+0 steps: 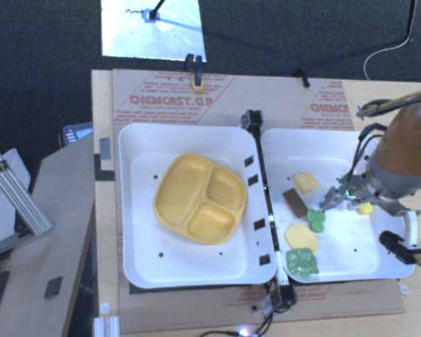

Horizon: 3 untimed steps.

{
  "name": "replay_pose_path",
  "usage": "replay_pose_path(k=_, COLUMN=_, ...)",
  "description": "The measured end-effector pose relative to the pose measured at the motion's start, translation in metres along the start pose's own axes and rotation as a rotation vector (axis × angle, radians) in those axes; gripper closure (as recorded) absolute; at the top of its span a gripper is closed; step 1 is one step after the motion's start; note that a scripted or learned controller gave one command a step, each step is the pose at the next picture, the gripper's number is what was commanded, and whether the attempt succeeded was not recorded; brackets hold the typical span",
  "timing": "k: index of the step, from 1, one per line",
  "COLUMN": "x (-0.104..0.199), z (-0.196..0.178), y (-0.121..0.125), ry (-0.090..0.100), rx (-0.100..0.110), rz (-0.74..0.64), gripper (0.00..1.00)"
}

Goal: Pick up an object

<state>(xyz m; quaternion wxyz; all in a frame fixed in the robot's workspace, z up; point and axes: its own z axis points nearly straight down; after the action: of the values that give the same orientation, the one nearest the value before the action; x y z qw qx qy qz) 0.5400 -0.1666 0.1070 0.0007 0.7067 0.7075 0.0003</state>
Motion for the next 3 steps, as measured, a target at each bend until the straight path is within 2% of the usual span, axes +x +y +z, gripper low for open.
replay_pose_path(k=3, x=0.0, z=0.0, y=0.0, ry=0.0, rx=0.0, rz=0.0, gripper=0.0)
